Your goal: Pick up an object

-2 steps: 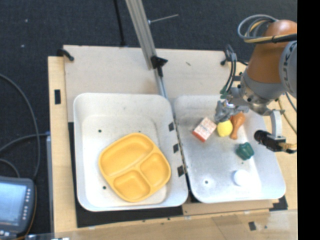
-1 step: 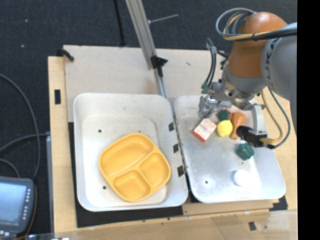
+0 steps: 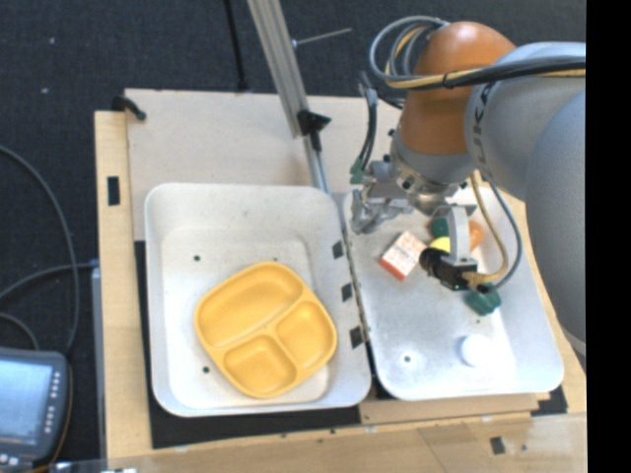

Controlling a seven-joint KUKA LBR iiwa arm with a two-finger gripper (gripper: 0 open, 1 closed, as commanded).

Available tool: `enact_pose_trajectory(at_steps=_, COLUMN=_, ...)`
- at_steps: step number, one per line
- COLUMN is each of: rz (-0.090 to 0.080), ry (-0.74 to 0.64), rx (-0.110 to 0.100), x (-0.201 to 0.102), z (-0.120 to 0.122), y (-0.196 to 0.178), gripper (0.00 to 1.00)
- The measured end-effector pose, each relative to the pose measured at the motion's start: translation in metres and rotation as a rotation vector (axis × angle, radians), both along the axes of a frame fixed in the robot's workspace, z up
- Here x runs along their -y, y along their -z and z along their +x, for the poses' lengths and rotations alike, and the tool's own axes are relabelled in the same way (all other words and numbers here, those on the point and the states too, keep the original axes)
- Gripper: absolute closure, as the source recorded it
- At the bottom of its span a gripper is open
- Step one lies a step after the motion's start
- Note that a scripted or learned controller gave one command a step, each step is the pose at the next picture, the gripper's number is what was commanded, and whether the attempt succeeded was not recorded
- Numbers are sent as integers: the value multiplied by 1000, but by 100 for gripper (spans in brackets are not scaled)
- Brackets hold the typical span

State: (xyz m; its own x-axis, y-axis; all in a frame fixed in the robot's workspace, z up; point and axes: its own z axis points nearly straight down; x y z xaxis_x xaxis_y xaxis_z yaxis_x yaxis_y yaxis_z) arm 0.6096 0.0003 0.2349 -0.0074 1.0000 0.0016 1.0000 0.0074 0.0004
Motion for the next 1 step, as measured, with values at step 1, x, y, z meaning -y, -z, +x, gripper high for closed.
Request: enact_pose_trajectory(at_steps=1, rz=0, ry=0, rx=1, x=-54, z=19, y=1, gripper=100)
